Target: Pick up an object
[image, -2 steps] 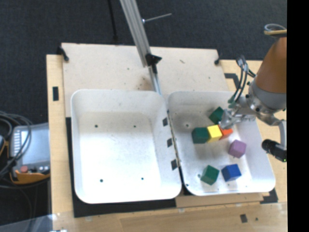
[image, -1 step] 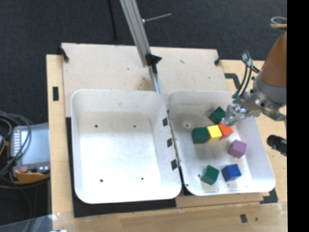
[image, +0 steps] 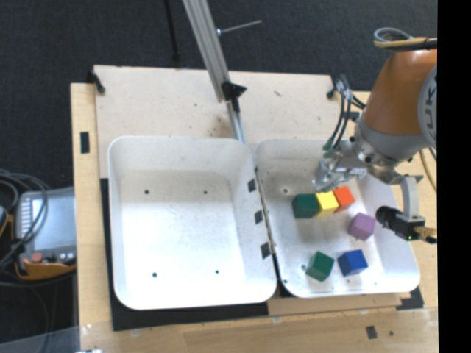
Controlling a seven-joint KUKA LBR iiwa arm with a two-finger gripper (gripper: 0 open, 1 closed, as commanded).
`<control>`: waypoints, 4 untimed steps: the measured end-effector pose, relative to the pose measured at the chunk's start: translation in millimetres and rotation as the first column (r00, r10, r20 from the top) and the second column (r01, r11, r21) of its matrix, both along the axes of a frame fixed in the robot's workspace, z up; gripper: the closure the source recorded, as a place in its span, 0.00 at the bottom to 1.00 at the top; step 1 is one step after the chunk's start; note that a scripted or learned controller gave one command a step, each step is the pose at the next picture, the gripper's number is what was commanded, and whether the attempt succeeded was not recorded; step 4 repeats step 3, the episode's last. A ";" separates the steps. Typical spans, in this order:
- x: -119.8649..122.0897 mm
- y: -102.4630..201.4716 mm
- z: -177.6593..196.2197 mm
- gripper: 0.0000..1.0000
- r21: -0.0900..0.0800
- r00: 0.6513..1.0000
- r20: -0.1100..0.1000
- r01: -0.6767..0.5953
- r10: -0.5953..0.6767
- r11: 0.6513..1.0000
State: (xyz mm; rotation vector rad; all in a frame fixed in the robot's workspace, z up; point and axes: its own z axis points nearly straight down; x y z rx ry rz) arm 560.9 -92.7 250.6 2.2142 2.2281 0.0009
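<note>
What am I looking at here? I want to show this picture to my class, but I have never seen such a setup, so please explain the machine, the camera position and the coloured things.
This is one picture from a camera fixed above a workbench, looking down at a slant. The grey and orange machine on the right is a robot arm. At its end is a gripper, a two-finger hand for picking things up.

On the bench sit two shallow white bins: a left bin and a right bin.

The right bin holds six small blocks. Three sit in a row just under the gripper: a dark green block, a yellow block and an orange block. Nearer the front are a purple block, a blue block and a second green block.

Nothing is seen held between the fingers.
</note>
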 end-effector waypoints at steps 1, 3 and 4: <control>22.5 54.8 -2.3 1.00 0.000 1.000 0.001 -0.001 0.001 1.000; 37.3 169.6 4.7 1.00 0.002 1.000 0.001 -0.002 0.002 1.000; 37.3 169.6 4.7 1.00 0.002 1.000 0.001 -0.002 0.002 1.000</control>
